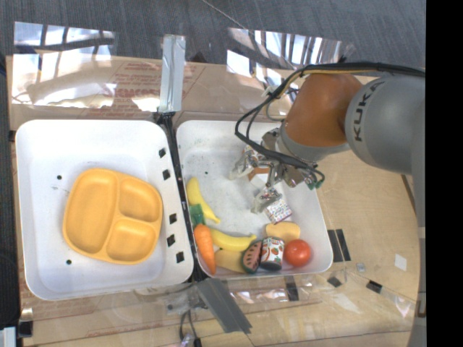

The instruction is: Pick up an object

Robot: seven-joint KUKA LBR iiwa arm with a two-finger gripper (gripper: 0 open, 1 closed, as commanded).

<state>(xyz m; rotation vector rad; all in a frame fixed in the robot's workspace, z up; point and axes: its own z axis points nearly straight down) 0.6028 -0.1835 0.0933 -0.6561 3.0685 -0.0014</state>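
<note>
In right bin (217, 139): gripper (266, 186) above small packet (278, 210).

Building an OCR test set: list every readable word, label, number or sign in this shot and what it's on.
"KU": dark letters on the grey arm, the start of a brand name; the rest is cut off by the curve.
Red print on the brown cardboard behind the bins: too faint to read.
Small packet in the right bin: pattern or print too small to read.
Little can beside the tomato: label blurred.
</note>
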